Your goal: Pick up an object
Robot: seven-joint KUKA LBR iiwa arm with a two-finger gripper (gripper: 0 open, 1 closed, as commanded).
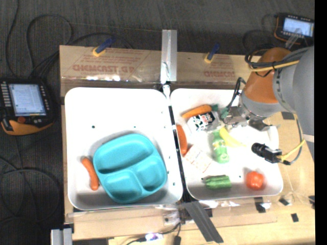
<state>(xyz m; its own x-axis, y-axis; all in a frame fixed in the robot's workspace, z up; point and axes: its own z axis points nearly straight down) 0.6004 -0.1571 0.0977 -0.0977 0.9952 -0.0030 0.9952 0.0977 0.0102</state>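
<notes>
My gripper [228,117] hangs over the back of the right bin [265,190], just right of a black-and-white spotted toy [204,120]. An orange carrot [196,111] lies behind that toy. A yellow piece [231,137] and a green bottle [220,148] lie just in front of the gripper. Nothing shows between the gripper and these objects that I can call a hold.
The right bin also holds an orange sausage-shaped piece [182,139] by its left wall, a white packet [198,159], a green cucumber [216,181] and a red tomato [255,179]. In the left bin [82,101] sit a blue divided plate [130,167] and another orange piece [91,173].
</notes>
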